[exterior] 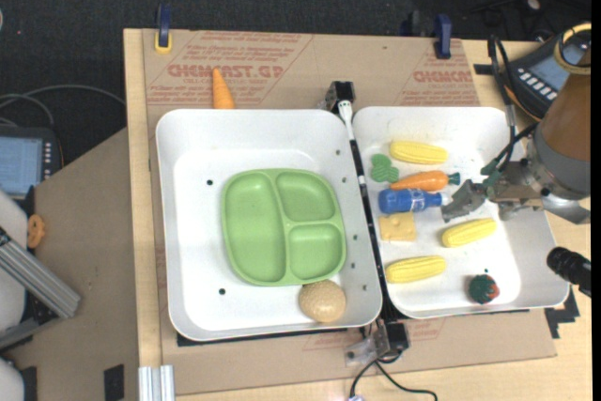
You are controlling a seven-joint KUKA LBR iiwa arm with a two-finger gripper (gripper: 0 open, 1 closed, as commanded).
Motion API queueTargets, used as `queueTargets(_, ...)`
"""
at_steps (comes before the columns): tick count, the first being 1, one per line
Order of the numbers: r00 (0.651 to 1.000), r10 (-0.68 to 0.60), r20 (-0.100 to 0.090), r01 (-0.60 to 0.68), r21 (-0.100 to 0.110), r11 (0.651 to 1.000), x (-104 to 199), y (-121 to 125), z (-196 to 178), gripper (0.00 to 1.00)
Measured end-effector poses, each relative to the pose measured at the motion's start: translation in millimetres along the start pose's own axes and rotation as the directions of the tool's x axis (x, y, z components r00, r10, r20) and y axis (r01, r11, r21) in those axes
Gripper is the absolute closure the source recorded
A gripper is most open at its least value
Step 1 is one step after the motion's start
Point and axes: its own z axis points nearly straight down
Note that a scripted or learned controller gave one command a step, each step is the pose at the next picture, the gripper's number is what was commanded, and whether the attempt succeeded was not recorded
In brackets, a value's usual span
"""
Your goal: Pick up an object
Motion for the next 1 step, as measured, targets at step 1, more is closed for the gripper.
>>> queueTargets(1,1.0,-0.003,0.001,0.003,0.0,1.0,-1.6,78.9,97.1,0.0)
